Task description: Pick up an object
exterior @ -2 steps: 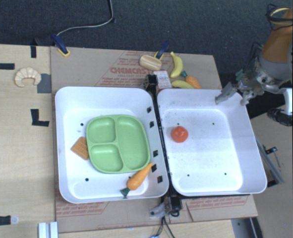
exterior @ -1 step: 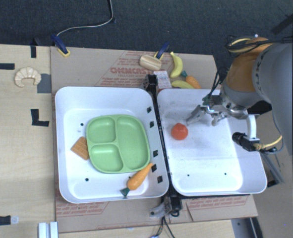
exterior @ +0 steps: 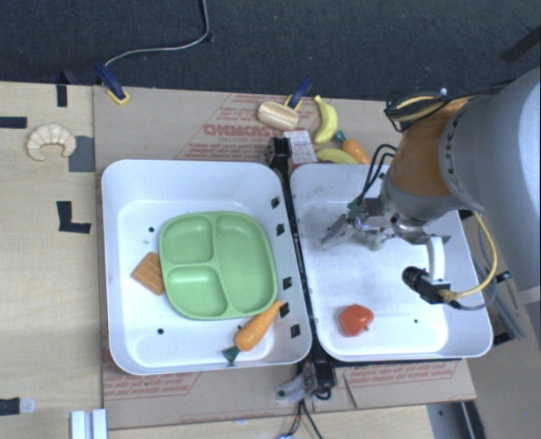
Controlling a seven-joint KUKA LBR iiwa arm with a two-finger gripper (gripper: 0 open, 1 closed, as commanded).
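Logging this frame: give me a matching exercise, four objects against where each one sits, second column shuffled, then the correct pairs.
Objects:
1. plate
2. tomato
3. croissant
4. carrot

Places:
A. on the bench, far left of both bins
B. left bin, middle
C. right bin, near its front edge
D. left bin, at the plate's lower right edge

Pairs: 1-B, 2-C, 3-A, 4-D
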